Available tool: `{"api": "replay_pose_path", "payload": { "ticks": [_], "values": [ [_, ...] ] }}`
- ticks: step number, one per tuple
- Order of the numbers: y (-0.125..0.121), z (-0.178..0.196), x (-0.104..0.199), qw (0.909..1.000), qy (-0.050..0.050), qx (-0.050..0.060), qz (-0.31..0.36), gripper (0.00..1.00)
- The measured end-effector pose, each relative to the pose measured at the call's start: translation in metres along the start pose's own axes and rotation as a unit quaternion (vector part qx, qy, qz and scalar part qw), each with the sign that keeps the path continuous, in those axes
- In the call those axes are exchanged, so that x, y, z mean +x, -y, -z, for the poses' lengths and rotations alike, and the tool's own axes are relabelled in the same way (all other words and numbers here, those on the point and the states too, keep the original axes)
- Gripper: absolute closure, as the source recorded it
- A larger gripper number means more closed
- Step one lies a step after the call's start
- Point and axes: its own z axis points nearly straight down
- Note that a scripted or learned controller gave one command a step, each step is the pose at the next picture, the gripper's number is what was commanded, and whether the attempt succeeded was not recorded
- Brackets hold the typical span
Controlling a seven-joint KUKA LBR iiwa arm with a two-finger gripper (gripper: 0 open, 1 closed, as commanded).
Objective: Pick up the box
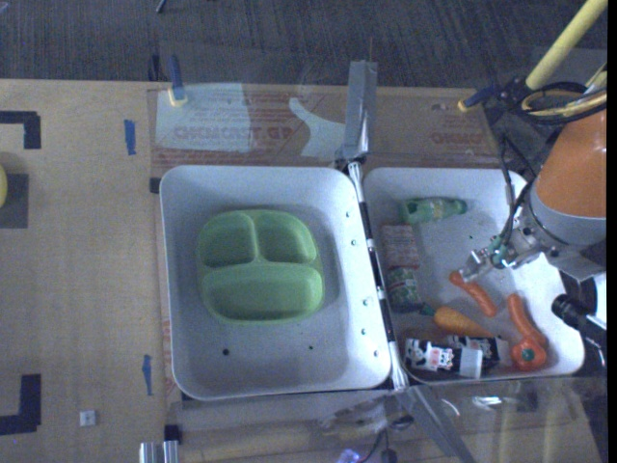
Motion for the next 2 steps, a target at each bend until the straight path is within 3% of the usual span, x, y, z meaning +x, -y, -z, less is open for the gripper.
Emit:
{"api": "replay_pose_path", "payload": {
  "ticks": [1, 2],
  "values": [
    [-0.031, 0.015, -0.016, 0.9999, 0.001, -0.002, -0.017, 1.00],
    [-0.007, 0.053, -0.013, 0.9897, 0.001, -0.001, -0.143, 1.00]
  ]
}}
